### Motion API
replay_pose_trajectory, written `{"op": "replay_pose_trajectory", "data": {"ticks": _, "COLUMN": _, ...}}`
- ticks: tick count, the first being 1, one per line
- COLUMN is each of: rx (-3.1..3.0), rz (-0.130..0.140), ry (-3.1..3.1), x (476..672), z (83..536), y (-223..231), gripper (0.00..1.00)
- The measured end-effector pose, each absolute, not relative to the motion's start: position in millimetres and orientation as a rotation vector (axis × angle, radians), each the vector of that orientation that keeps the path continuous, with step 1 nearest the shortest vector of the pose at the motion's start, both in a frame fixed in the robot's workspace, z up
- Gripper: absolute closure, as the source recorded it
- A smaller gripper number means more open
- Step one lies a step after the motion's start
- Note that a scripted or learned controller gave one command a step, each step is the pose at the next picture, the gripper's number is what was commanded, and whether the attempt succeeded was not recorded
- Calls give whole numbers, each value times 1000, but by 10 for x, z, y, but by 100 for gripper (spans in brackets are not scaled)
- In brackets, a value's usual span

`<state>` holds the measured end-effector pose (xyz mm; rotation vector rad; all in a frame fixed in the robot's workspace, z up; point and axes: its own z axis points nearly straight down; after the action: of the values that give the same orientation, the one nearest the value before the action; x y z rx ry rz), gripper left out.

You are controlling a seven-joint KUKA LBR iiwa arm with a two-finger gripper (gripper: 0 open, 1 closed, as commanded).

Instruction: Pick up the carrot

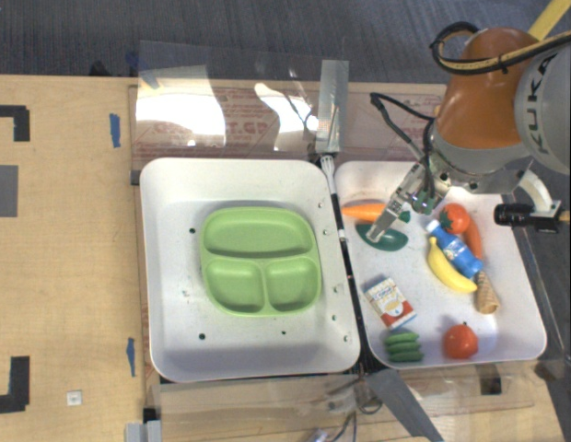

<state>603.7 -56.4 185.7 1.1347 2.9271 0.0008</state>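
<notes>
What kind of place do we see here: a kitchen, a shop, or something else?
Most likely a robot test bench in a lab, not a kitchen. A KUKA arm reaches over two white bins; the food, such as the carrot and banana, looks like toys, and tape marks sit on the board.

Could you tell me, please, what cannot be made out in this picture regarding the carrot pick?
- Orange carrot, camera view: its right end is hidden behind the two-finger gripper.
- Dark green round disc, camera view: partly covered by the gripper, so its identity is unclear.
- Small white carton, camera view: print too small to read.
</notes>
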Motion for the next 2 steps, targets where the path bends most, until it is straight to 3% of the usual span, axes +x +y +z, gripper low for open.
{"op": "replay_pose_trajectory", "data": {"ticks": 1, "rx": 1094, "rz": 2, "ry": 2939, "x": 6591, "z": 1857, "y": -482, "gripper": 0}}
{"op": "replay_pose_trajectory", "data": {"ticks": 2, "rx": 1192, "rz": 2, "ry": 2905, "x": 6036, "z": 1856, "y": -419, "gripper": 0}}
